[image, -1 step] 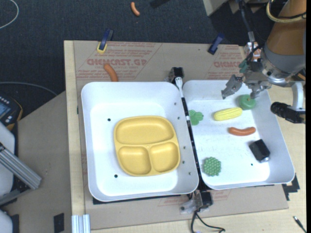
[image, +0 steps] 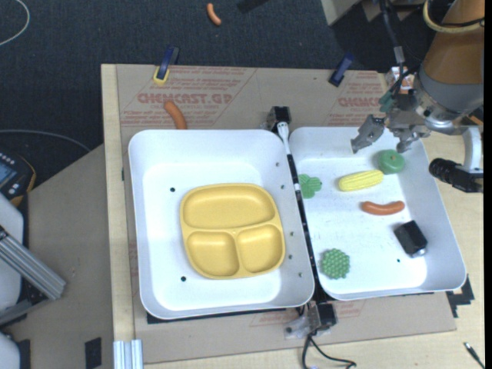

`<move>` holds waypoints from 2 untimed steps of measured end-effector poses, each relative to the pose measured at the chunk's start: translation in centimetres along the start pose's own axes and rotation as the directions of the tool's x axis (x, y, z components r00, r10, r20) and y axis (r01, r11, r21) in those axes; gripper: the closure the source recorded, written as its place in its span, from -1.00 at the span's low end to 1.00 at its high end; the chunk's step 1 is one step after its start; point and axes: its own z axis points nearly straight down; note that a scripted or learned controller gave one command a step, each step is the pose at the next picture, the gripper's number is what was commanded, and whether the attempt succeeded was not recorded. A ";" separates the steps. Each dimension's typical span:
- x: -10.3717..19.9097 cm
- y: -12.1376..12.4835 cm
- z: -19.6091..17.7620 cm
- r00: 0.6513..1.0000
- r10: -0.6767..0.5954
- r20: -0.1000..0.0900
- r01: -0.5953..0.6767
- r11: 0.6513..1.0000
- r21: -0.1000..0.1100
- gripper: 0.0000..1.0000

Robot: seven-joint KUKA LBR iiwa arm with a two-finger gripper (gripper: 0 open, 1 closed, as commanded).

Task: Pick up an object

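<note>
Arm (image: pixel 450 60) was cut off by the top-right corner, so most of it stayed hidden. Gripper (image: pixel 387 135) hung over the far edge of the right bin (image: pixel 438 264), fingers spread apart w/ nothing between them. Green round piece (image: pixel 390 161) lay just beside the nearer fingertip; hard to tell what it was. Corn cob (image: pixel 360 180) sat near it toward the bin's middle, sausage (image: pixel 382 207) just in front of that, black block (image: pixel 410 237) nearer the front right, green dotted ball (image: pixel 334 263) at front left. A small green leafy bit (image: pixel 309 184) sat against the bin's left wall, partly blurred.

Left bin (image: pixel 150 206) carried a yellow divided tray (image: pixel 231 229). Both bins sat on a cardboard-covered bench (image: pixel 231 91) w/ printed lettering, too faint to read fully. An orange sausage (image: pixel 176 114) lay on the cardboard behind the left bin; another orange bit (image: pixel 214 13) on the dark carpet (image: pixel 92 21) beyond.
</note>
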 end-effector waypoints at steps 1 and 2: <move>0.2 0.1 6.4 1.000 0.000 -0.002 0.000 1.000 0.007 -1.00; 1.1 0.1 12.4 1.000 -0.001 -0.002 0.001 1.000 0.007 -1.00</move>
